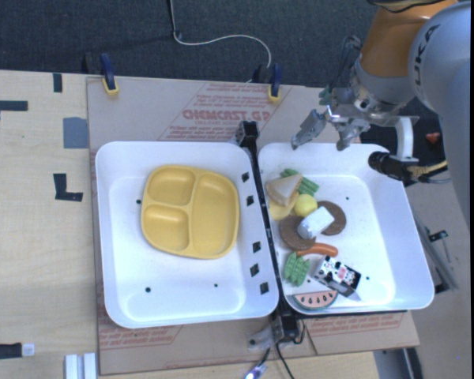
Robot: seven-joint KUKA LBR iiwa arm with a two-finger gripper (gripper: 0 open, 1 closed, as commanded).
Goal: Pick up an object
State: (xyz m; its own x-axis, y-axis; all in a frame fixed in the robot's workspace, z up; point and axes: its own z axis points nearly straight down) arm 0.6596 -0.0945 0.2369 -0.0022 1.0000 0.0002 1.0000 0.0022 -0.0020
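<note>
My gripper (325, 133) hangs above the far edge of the right bin (383, 212), its two grey fingers spread apart with nothing between them. Below it in that bin lies a heap of toy food: a sandwich wedge (284, 187), a yellow lemon (305, 205), a brown cookie (332, 219) with a white piece on it, a carrot (320, 250), a green piece (296, 270), a black-and-white carton (337, 275) and a watermelon slice (313, 299). The gripper is well clear of all of them.
The left bin (118, 212) holds a yellow divided plate (191, 211). A black divider (257, 212) runs between the bins. Two clamps (108, 77) (274, 83) pin the cardboard at the back. A white cable (221, 42) loops behind.
</note>
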